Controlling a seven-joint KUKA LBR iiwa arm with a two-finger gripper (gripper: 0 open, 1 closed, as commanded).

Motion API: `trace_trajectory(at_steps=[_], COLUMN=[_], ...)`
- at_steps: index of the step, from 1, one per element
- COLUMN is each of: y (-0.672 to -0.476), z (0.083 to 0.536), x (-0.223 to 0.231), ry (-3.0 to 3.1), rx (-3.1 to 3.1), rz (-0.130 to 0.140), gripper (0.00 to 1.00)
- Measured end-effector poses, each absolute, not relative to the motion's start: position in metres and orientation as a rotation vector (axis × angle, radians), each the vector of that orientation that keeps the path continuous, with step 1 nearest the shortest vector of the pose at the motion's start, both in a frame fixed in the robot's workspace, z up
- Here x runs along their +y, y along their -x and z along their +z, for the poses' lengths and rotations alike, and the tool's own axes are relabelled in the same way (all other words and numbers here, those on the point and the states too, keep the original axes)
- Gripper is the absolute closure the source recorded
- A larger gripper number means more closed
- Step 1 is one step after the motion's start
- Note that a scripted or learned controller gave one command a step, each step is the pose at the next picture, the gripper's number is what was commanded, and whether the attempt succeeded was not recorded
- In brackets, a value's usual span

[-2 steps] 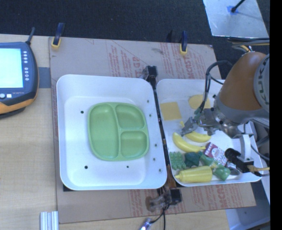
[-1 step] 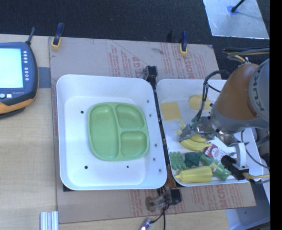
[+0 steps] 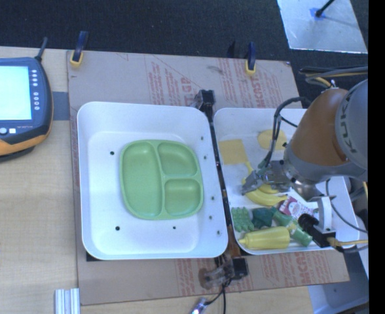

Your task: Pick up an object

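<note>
My gripper [image 3: 258,182] is low in the right bin [image 3: 226,120], reaching in from the right under the orange-banded wrist [image 3: 317,133]. It sits right at a yellow banana [image 3: 268,196], touching or just above its upper left end. A pale yellow flat square [image 3: 234,152] lies up and to the left of the gripper. Along the front of the bin lie green toy pieces [image 3: 250,218], a yellow corn-like piece [image 3: 266,239] and a red and white packet [image 3: 292,208]. A yellow item [image 3: 267,138] shows partly behind the arm's cable.
The left bin [image 3: 94,175] holds a green divided plate [image 3: 161,178]. A teach pendant [image 3: 12,106] lies at the far left of the bench. Clamps [image 3: 205,100] join the bins at the back, and cables run along the arm's right side.
</note>
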State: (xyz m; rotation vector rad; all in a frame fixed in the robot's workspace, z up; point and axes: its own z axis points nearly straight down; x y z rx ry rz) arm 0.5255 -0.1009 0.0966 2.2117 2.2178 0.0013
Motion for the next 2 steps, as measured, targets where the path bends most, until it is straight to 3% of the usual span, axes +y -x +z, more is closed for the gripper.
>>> trace_trajectory(at_steps=[1,2], y=[-0.5332,-0.5329], z=[0.0919,0.1018], x=[-0.1157,-0.1165], ry=[-2.218,-2.216], rx=[2.227,2.232], rz=[-0.003,-0.008], gripper=[0.0,1.0])
